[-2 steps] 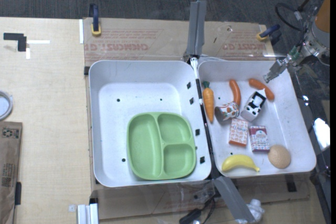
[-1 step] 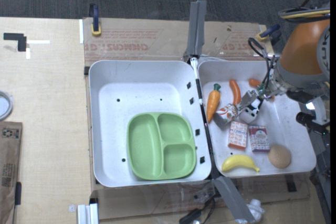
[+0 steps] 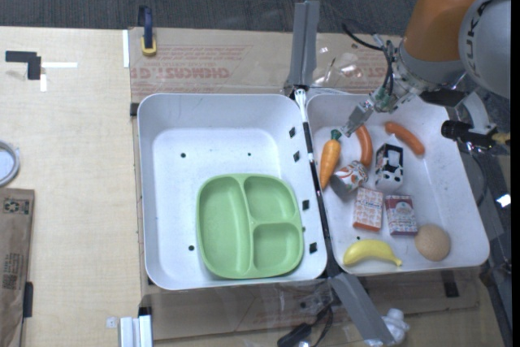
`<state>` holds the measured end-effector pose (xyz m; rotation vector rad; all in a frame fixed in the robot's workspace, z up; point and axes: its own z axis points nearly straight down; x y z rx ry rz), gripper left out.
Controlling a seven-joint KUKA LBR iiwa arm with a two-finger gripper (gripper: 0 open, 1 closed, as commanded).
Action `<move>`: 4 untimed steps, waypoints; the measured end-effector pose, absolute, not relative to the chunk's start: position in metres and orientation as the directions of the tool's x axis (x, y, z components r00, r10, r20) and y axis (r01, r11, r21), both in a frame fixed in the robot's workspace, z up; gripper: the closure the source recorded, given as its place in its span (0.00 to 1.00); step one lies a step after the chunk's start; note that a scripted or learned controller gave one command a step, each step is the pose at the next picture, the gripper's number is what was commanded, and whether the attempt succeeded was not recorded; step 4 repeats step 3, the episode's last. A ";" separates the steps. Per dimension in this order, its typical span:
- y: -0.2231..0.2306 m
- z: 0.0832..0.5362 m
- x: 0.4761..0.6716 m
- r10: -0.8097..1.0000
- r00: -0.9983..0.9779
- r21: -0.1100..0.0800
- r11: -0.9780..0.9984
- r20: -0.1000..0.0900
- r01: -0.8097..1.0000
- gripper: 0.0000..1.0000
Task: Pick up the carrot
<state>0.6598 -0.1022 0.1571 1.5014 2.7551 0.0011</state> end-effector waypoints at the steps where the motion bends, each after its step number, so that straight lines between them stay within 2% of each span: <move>1: -0.099 0.092 0.598 0.877 -0.481 0.000 0.481 -0.001 0.877 0.00; 2: -0.100 0.101 0.598 0.879 -0.478 -0.001 0.478 0.000 0.879 1.00; 3: -0.064 0.191 0.510 0.876 -0.483 -0.001 0.483 0.000 0.876 1.00; 4: -0.064 0.191 0.510 0.876 -0.483 -0.001 0.483 0.000 0.876 1.00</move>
